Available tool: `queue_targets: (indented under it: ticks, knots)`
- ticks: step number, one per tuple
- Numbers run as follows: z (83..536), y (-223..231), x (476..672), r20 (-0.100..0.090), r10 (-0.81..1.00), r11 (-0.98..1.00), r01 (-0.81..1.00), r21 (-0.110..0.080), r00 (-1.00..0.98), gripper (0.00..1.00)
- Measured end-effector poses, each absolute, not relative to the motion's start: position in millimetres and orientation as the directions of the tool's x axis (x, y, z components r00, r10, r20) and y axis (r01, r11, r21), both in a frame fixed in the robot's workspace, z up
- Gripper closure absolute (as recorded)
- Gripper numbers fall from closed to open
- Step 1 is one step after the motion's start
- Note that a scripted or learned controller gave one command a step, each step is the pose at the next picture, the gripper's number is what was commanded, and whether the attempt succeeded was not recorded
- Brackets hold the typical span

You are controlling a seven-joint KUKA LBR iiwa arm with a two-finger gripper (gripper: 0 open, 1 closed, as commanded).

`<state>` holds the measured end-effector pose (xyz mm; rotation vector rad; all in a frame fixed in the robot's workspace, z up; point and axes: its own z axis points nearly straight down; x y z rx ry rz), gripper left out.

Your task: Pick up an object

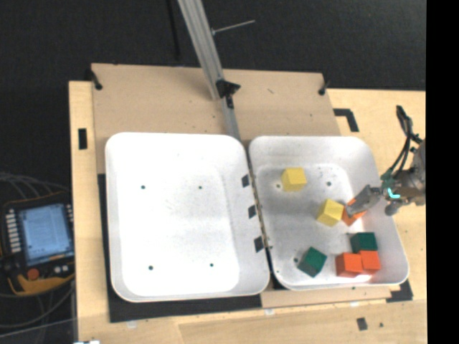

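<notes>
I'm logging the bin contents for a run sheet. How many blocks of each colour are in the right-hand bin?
Yellow blocks: 2
Green blocks: 2
Orange blocks: 3, one by the claw and two touching at the near edge
Total: 7

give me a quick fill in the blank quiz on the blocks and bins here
1. All the blocks lie in the ____ bin.
2. The block nearest the far rim is ____.
3. The number of yellow blocks is ____.
4. The claw hangs by the bin's ____ edge.

Missing words: right; yellow; two; right
</notes>
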<state>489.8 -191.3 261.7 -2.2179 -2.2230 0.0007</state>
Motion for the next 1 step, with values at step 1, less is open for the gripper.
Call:
queue_targets:
  ticks: [1]
  knots:
    - [263.6, -191.3, 490.6, 0.0, 1.0, 0.001, 1.0, 0.003, -0.001, 0.0]
